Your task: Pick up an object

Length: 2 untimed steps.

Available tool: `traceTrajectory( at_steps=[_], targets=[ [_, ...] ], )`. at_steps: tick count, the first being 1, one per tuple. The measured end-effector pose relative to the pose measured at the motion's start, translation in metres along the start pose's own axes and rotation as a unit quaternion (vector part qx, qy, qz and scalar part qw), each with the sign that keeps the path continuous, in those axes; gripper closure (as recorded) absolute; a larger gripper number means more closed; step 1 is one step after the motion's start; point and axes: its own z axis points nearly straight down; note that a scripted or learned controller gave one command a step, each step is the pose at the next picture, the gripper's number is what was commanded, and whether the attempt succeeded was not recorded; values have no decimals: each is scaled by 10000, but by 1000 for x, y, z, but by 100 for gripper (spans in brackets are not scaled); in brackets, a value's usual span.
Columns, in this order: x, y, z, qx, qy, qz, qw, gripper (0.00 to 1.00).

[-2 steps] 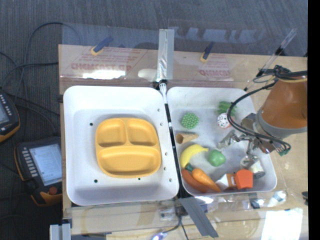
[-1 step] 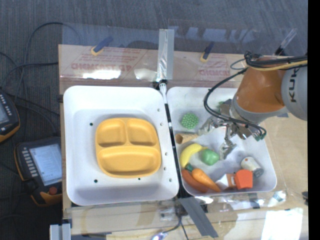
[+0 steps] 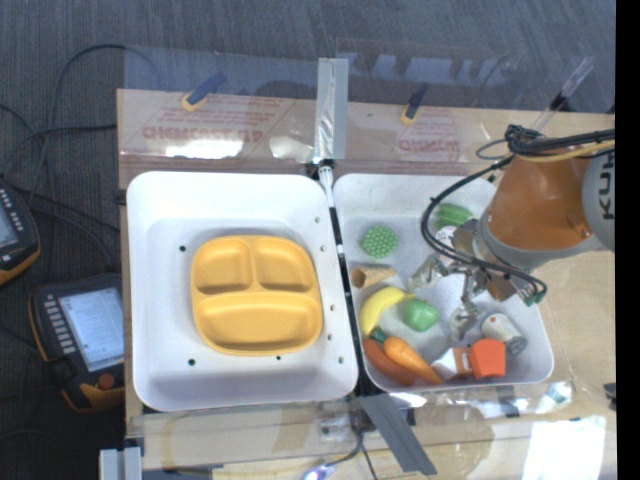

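Note:
The right bin holds several toy foods: a green studded ball, a yellow banana, a green lump, a carrot, an orange-red block, a small white and grey piece and a tan wedge. A green item lies partly behind the cables. My gripper hangs below the orange wrist band, over the middle of the right bin, just right of the green lump and above the orange-red block. Nothing is visibly held in it.
The left bin contains a yellow divided plate. A metal divider stands between the bins at the back. Black cables loop around the wrist. Handheld screens lie on the floor at the left.

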Motion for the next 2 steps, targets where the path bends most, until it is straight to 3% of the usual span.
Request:
traceTrajectory(
  at_steps=[1, 2],
  targets=[
    [22, -28, 0, -65, -24, -1681, 9857, 0],
    [42, -16, -3, -46, -149, -2390, 9709, 0]
  ],
)
